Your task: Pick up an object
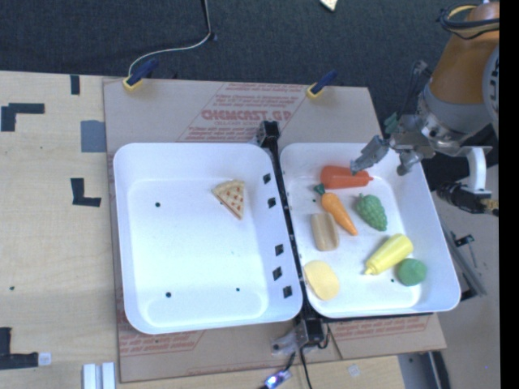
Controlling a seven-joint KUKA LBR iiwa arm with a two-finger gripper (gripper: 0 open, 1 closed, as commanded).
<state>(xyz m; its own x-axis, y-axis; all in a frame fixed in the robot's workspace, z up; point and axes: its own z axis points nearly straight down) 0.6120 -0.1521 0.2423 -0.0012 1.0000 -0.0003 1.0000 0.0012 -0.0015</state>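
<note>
Grey and orange, the arm point(462, 63) leans in from the right at about two o'clock, its wrist bent down over the top edge of the right bin point(430, 209). The gripper point(388, 159) hangs above that bin's upper part with its two fingers spread wide and nothing between them; one finger point(365, 159) points down-left, its tip just beside the right end of the red pepper point(345, 177).

Outward from there, at six o'clock of the pepper lies the carrot point(338, 212), slanting down-right, with the green bumpy fruit point(372, 211) just beside it at three o'clock. Below the carrot sits a tan bread roll point(324, 232), and below that a pale yellow disc point(322, 281). At five o'clock of the bin lie a yellow bottle-like piece point(388, 254) and a green ball point(411, 271), near each other.

The left bin point(138, 217) holds a pizza slice point(230, 198) toward its upper right. Both bins rest on a cardboard sheet point(235, 116) held by two blue-and-yellow clamps point(139, 72) at its top edge, on a pale wood bench point(49, 241). Dark carpet point(268, 23) lies beyond, crossed by a white cable point(195, 39).
</note>
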